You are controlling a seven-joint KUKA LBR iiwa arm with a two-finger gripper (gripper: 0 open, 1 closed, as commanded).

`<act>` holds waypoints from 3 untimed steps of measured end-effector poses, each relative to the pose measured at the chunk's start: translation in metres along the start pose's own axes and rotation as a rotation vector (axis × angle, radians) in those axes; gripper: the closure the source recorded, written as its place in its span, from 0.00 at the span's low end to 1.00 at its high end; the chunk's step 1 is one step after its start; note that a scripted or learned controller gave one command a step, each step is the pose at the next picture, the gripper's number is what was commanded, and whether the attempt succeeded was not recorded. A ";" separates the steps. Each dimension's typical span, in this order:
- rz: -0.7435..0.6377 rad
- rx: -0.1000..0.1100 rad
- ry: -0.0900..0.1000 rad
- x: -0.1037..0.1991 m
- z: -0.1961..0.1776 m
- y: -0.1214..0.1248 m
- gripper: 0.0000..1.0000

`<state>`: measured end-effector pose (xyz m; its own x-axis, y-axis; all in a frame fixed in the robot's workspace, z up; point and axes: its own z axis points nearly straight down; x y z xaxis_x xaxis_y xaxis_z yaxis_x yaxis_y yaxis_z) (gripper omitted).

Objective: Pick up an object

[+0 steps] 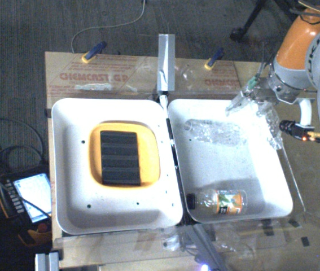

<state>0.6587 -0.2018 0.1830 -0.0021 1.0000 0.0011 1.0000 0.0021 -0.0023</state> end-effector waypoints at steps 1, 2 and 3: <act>0.100 -0.001 -0.003 -0.013 -0.028 0.010 0.00; -0.007 0.001 -0.001 -0.016 0.031 -0.068 0.00; -0.044 -0.001 -0.001 0.058 0.055 0.010 0.00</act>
<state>0.6684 -0.1441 0.1278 -0.0463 0.9989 0.0001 0.9989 0.0463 -0.0015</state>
